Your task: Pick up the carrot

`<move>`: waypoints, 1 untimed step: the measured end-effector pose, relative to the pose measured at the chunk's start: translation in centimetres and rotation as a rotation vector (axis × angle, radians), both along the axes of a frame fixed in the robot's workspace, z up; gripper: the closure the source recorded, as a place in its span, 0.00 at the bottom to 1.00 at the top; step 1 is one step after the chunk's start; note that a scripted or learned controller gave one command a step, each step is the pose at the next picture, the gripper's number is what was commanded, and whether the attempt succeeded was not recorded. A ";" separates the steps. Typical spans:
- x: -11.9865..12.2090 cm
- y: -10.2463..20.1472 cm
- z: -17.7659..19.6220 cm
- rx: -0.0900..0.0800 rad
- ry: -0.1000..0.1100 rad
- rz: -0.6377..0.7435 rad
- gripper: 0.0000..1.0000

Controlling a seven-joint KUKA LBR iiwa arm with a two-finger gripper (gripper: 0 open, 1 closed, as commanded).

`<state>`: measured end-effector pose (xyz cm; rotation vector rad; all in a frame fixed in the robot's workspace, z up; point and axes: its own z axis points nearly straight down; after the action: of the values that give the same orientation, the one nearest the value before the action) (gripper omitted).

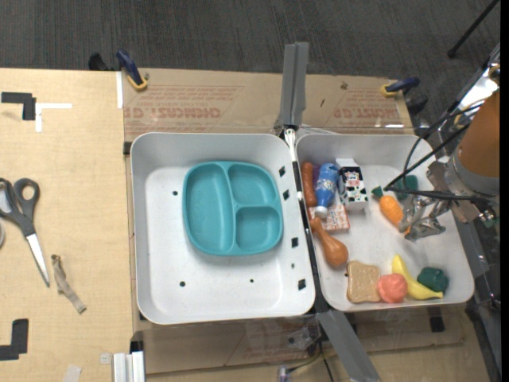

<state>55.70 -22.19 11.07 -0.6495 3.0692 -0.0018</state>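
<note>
- Camera view, right bin [457,241]: carrot [390,208] lying on the white floor near the far right side, green top pointing up-left, just beside a small milk carton [352,185].
- Gripper [417,223] lowered just right of the carrot, metal fingers splayed apart and empty, nothing between them.
- Judged to be the approach step, grasp not yet made.
- Next: shift left to straddle the orange body, then close; risk of nudging it toward the carton.
- Left bin [151,237] holding a teal divided plate [234,208].
</note>
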 end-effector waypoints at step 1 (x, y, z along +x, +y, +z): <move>-5.9 3.6 -1.9 0.002 0.004 -0.109 1.00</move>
<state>49.84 -18.57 9.14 -0.4824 3.1036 0.0020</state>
